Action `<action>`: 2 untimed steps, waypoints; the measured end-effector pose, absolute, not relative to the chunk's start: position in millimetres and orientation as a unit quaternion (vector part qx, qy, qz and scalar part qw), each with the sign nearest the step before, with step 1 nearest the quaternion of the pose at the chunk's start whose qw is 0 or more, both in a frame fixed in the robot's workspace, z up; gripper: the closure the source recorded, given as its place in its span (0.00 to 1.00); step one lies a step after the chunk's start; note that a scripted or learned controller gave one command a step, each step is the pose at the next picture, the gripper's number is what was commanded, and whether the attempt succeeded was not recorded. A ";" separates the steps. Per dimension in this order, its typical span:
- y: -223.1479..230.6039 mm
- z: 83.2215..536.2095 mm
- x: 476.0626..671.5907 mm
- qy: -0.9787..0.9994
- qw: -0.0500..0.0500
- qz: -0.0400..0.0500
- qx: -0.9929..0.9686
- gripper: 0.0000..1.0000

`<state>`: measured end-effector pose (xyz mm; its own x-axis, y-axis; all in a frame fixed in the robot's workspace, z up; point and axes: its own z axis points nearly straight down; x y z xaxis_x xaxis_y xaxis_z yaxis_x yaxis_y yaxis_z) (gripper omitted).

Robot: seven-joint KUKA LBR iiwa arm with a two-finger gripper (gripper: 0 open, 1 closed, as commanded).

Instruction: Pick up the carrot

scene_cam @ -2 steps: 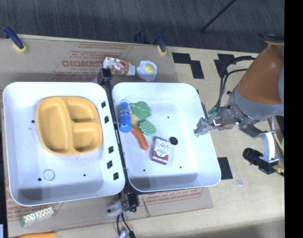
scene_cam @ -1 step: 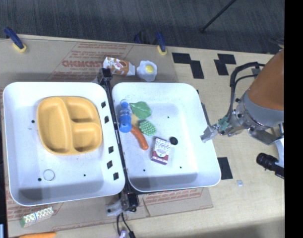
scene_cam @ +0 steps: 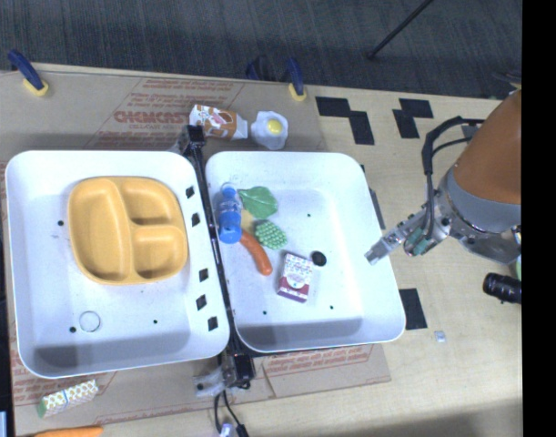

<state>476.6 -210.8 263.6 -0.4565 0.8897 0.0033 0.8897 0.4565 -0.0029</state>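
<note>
Left bin [scene_cam: 41, 271]: sits just beside the right bin, their walls touching; it carries a yellow divided tray [scene_cam: 127, 228].
Right bin [scene_cam: 350, 312]: the landmark here, holding all the small items.
Arm [scene_cam: 482, 185]: over the bench outside the right bin's right wall.
Gripper [scene_cam: 379, 250]: at the right bin's right rim, nothing between its fingers; how wide it stands I cannot tell.
Blue bottle [scene_cam: 228, 213]: along the right bin's left wall.
Red carton [scene_cam: 296, 276]: near the right bin's centre.
Carrot [scene_cam: 257, 251]: lying in the right bin's left half, between bottle and carton.
</note>
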 end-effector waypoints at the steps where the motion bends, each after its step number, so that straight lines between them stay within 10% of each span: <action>1: -210.9 263.7 476.5 -0.911 0.002 0.000 -0.412 1.00; 2: -210.9 265.8 476.8 -0.946 0.001 0.000 -0.326 1.00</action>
